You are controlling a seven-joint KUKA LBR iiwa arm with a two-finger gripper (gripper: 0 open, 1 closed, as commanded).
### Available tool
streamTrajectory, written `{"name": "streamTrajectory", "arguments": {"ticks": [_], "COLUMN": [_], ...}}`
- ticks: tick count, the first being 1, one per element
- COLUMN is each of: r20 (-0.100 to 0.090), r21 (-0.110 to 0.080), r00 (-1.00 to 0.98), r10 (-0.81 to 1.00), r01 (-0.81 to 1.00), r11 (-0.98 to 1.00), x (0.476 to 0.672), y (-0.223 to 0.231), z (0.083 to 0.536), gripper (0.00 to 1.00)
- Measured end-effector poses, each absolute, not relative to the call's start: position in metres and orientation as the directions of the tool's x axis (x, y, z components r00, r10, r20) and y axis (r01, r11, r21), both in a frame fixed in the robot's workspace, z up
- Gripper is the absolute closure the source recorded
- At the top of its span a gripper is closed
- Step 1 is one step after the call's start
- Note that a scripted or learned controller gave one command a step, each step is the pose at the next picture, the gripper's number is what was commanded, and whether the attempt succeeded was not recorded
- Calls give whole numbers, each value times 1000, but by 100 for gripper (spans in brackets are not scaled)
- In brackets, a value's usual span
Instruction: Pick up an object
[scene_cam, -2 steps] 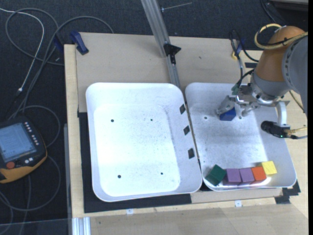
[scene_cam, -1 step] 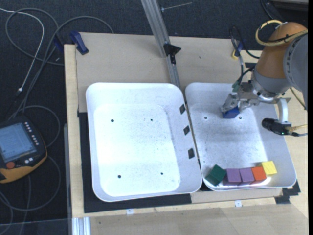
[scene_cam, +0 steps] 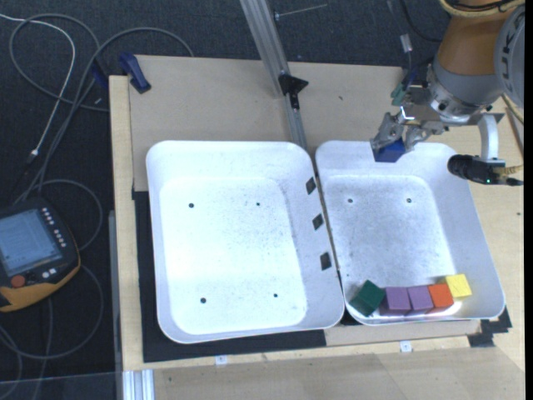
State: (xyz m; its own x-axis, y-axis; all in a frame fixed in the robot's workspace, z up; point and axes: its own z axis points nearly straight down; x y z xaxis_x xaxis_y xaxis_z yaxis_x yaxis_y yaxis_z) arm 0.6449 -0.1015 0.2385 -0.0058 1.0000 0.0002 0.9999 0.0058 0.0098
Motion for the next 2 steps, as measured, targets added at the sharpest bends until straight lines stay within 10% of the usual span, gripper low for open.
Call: {"name": "streamTrajectory", "arguments": {"ticks": [1, 2], "r20": [5, 3], "r21": [-3, 2], "r00": [-9, -9], "r10": [1000, 1000], "r01": [1000, 1000], "r11": [9, 9], "x": [601, 623], "y": [-27, 42], "z": [257, 253], "gripper": [100, 100]}}
